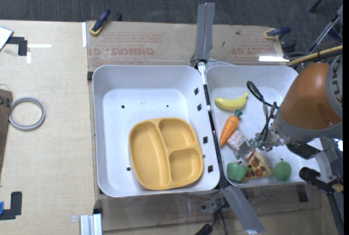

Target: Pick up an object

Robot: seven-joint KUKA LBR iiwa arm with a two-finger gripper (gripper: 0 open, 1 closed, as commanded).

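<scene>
Gripper (260, 145) sits low in the right bin (283, 77), arm reaching in from the right; can't tell its state from this angle. Pizza slice toy (256, 166) lies just below the gripper, near-touching. Small white packet (236, 141) just left of it. Carrot (229, 127) left and slightly up, tilted. Banana (231, 101) up-left, farther off. Green round item (236, 172) down-left of gripper, another green ball (282, 170) down-right. Black cable loop (255, 91) above the gripper. Left bin (109, 119) well to the left holds a yellow divided plate (163, 153). Tape roll (26, 113) far left on the surface (43, 174).
</scene>
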